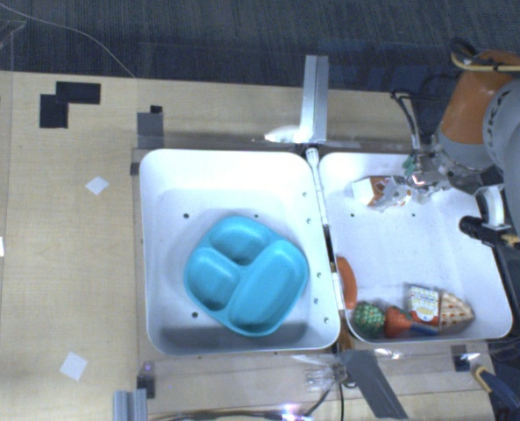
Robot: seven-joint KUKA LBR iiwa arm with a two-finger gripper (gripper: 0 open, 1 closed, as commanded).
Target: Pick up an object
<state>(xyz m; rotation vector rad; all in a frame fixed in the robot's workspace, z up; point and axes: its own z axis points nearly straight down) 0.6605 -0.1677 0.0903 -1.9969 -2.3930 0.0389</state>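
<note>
Camera view, read left to right. Pale wood worktop (58,261) carries two shallow white bins side by side.

Left bin (167,182): one blue divided plate (246,274), three compartments, lying tilted near the bin's middle. Nothing in its compartments. Judged stiff, smooth plastic, wide and slippery; only its raised rim offers a pinch.

Right bin (417,253): toy food crowded along the near wall. An orange sausage-shaped piece (347,281) lies against the left wall; next to it a green broccoli-like toy (369,319), an orange-red piece (398,321) touching it, then a small printed packet (423,303) and a waffle-patterned wedge (454,310). All look light and rigid; the round ones may roll from a pinch.

Far corner of the right bin: a small white and brown item (375,191), too blurred to name, lies directly beside the gripper (417,181), which is low over the bin floor. It appears the likeliest target. It looks light, possibly a crinkly wrapper; a grip across its narrow middle would suit. Whether the fingers are apart or together cannot be told, and nothing shows between them.
</note>
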